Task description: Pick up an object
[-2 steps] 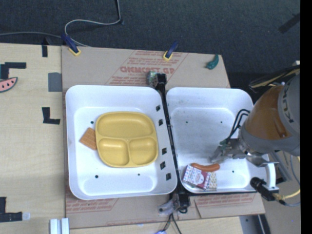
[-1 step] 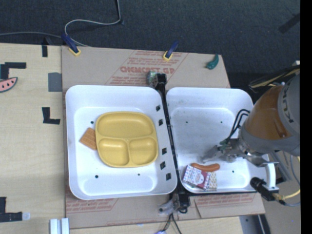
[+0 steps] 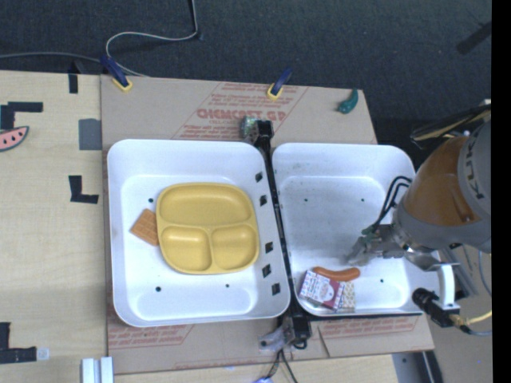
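Observation:
A yellow sectioned plate (image 3: pixel 209 227) lies in the left bin (image 3: pixel 128 214), with a brown cracker-like square (image 3: pixel 145 227) tucked at its left edge. In the right bin (image 3: pixel 335 174), near the front wall, an orange sausage-shaped toy (image 3: pixel 336 274) rests against a small printed packet (image 3: pixel 326 293). My gripper (image 3: pixel 361 250) hangs low in the right bin, just right of and above the sausage toy, pointing left. Nothing shows between its fingers.
The arm's orange band and grey wrist (image 3: pixel 447 198) cover the right bin's right side. Both bins stand on a cardboard sheet (image 3: pixel 319 110). A small dark object (image 3: pixel 255 128) sits at the bins' back divider. Cables run across the dark floor behind.

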Controlling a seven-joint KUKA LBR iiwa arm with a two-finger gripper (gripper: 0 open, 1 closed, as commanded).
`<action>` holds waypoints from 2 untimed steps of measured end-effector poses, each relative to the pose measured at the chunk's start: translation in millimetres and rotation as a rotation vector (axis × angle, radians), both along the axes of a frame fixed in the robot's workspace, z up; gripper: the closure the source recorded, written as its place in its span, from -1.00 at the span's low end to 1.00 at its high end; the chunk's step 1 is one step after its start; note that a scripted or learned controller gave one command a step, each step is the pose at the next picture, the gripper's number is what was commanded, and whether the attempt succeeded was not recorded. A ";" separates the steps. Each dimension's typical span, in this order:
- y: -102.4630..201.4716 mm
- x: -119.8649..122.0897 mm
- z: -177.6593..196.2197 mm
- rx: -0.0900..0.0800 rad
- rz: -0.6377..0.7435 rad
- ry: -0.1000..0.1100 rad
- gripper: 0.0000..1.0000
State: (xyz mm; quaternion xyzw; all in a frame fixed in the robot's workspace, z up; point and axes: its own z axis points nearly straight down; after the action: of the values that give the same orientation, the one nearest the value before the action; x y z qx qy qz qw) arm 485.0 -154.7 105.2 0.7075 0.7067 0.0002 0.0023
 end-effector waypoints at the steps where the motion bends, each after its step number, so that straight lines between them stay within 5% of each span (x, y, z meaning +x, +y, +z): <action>1: 0.0 -0.1 -0.1 0.000 0.000 0.000 -1.00; 2: 0.7 0.1 9.0 0.002 0.001 0.001 1.00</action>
State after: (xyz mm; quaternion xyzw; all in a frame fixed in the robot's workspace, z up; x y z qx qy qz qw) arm 485.1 -154.0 114.3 0.7073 0.7069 0.0003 0.0012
